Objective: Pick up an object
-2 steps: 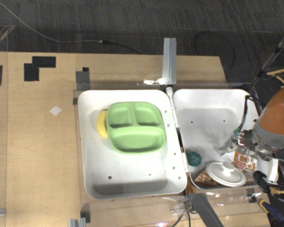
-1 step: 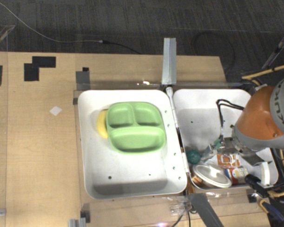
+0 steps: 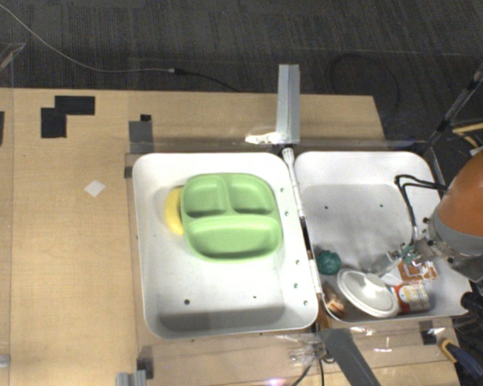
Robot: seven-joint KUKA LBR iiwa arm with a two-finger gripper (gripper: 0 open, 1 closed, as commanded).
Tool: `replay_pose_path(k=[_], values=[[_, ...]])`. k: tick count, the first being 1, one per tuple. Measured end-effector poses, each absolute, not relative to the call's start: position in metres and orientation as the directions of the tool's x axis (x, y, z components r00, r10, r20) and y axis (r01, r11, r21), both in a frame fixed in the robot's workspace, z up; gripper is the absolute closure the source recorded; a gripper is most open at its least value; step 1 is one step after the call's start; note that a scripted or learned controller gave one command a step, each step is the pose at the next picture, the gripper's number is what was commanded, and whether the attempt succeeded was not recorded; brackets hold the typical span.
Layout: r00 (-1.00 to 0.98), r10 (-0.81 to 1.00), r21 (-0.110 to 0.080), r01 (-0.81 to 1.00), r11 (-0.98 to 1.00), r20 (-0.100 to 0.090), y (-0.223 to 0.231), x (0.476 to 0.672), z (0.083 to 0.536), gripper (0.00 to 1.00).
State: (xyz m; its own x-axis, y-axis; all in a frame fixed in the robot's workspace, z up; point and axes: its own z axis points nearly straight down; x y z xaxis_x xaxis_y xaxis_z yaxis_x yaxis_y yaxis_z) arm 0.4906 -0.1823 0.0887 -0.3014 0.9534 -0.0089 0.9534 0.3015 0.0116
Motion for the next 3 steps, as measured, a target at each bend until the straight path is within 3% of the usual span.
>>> replay_pose_path(k=[1, 2, 3], values=[[-0.331, 0.944, 0.012, 0.943, 0.331, -0.006, -0.139, 0.54, 0.089, 0.0], [-0.332, 0.943, 0.019, 0.943, 0.332, -0.012, -0.14, 0.543, 0.102, 1.0], [-0.332, 0.943, 0.019, 0.943, 0.332, -0.012, -0.14, 0.542, 0.101, 0.0]])
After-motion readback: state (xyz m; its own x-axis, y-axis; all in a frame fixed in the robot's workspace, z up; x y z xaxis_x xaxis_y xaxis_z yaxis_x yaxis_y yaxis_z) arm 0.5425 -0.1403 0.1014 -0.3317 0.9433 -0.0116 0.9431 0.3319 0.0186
